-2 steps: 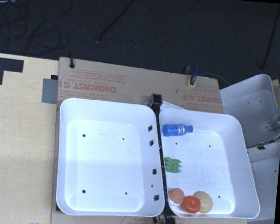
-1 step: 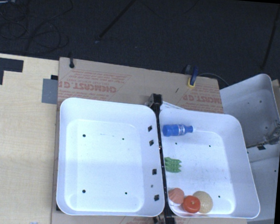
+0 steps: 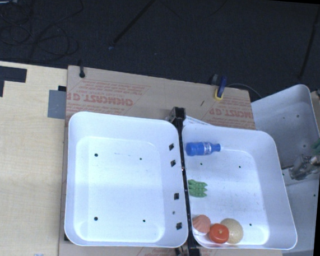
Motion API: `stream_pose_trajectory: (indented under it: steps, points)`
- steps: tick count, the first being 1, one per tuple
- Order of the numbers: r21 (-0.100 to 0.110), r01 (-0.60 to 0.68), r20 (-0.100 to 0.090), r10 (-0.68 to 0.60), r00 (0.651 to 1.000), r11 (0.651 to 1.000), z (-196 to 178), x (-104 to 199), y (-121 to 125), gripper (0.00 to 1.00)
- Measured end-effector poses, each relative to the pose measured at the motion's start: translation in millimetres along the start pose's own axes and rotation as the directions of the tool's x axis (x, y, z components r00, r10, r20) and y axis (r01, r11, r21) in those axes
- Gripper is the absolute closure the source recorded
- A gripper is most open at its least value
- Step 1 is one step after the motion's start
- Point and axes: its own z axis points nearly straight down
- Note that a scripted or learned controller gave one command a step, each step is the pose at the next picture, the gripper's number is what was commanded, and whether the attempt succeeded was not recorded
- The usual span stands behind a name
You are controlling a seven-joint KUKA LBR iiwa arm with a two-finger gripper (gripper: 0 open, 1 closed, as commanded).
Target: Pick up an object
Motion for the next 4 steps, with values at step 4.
stream_pose_trajectory:
  steps: [4]
  points:
    - [-0.003,0.001,0.001,-0.001,1.000,1.000,-16.4,0.0,-23.0,1.00]
